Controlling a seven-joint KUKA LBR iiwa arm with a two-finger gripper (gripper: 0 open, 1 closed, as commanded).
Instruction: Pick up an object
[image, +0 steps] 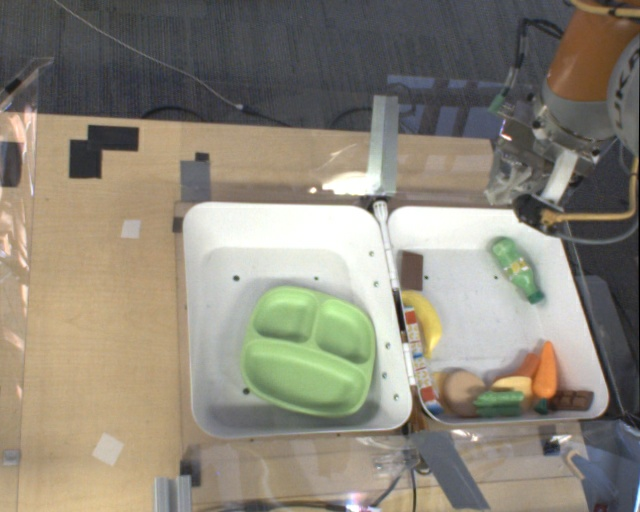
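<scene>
Two white bins (200, 330) side by side; one green divided plate (308, 350); one green bottle (516, 268); one banana (426, 320); one carrot (545, 370); one brown block (411, 269); several smaller toy foods in a heap, uncountable

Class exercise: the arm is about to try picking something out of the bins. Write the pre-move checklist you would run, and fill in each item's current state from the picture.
1. Gripper above the far rim of the right bin, not down among the objects: ok.
2. Finger opening ready for a grasp: cannot tell.
3. Green bottle lies alone with bare floor around it, an easy target: ok.
4. Carrot free to lift: not ok, it is crowded among other pieces in the near corner.
5. Banana has room on all sides: not ok, it lies close to the divider wall.
6. Green divided plate sits in the left bin, out of the arm's way: ok.
</scene>
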